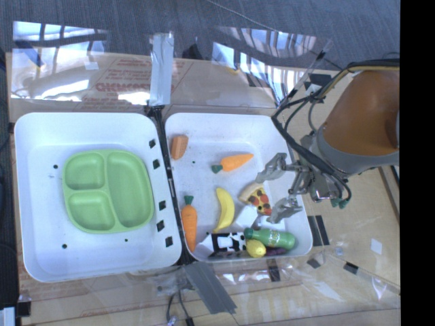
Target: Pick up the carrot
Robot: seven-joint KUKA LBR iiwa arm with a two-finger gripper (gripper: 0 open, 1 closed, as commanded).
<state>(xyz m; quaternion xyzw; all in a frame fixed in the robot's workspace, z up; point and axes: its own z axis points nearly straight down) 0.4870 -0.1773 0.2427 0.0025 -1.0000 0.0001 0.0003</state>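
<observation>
Two whole carrots lie in the right bin (204,123). One carrot (233,162) with a green top rests flat near the bin's middle. The other carrot (189,224) lies against the left wall, green top pointing away from the front. A short orange stub (179,146) sits at the upper left of that bin. My gripper (279,186) hangs open over the bin's right side, its fingers (272,167) spread on either side of a pizza slice (258,198), with nothing held. The nearer carrot is to its upper left.
A banana (225,208) lies mid-bin. A green bottle (272,238), a yellow lemon (255,248) and a black-and-white block (228,242) crowd the front edge. The left bin (34,182) holds a green divided plate (107,190).
</observation>
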